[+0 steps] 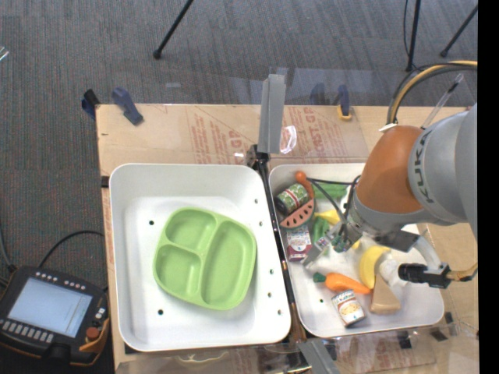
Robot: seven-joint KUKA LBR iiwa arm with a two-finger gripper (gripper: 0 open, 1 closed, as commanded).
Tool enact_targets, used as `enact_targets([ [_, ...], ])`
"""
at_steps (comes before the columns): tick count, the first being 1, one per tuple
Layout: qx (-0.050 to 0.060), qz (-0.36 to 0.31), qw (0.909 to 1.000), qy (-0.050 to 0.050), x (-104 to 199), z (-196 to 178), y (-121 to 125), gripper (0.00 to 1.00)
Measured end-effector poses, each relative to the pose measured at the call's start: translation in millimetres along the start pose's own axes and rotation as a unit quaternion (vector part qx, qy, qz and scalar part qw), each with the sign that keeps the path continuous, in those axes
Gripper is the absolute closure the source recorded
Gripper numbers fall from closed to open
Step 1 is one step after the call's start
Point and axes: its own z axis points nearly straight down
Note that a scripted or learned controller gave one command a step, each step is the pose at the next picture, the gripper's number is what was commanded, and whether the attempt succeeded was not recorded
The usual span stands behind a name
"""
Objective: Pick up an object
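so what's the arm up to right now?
The KUKA arm reaches in from the right over the right bin, its hand down among the toy food. Around it lie a banana, a carrot, a small can and a green can. Nothing is visibly between the fingers, so no pick is confirmed. The left bin holds a green divided plate, untouched.

Right bin crowded; left bin floor open around green plate
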Motion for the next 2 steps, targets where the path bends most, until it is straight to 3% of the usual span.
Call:
enact_targets([
  [1, 0.000, 0.004, 1.0000, 0.000, -35.1, -0.3, 55.5, 0.00],
  [2, 0.003, 0.000, 1.0000, 0.001, -33.4, -9.1, 55.7, 1.00],
])
